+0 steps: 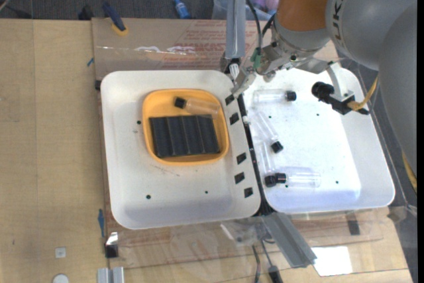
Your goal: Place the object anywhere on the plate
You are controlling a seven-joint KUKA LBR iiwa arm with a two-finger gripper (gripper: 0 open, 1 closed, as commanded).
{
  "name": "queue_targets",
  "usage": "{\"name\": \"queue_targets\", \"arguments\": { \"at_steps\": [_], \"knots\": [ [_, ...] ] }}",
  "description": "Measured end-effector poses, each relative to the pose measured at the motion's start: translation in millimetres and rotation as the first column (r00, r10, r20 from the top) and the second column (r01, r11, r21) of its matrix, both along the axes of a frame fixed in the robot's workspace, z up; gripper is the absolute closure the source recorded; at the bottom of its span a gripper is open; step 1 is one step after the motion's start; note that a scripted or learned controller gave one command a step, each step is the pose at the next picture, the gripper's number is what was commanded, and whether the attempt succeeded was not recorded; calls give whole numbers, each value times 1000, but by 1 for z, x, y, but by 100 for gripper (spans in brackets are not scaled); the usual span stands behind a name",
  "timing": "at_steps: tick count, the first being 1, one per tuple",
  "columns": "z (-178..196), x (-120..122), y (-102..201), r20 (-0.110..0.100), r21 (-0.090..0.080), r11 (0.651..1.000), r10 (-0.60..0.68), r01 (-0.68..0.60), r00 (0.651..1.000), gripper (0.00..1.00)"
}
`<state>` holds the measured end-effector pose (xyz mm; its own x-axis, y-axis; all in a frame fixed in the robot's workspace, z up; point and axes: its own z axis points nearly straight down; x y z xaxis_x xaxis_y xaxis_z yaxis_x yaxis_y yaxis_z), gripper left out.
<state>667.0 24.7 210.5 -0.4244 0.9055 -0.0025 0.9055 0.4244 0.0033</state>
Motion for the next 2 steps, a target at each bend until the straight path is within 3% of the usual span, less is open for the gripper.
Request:
{"name": "queue_targets", "arguments": {
  "at_steps": [1,2],
  "knots": [
    [11,1,0,5,-1,1000,1,-1,1000,100],
    [35,0,-7,2,0,999,33,-33,999,100]
  ]
}}
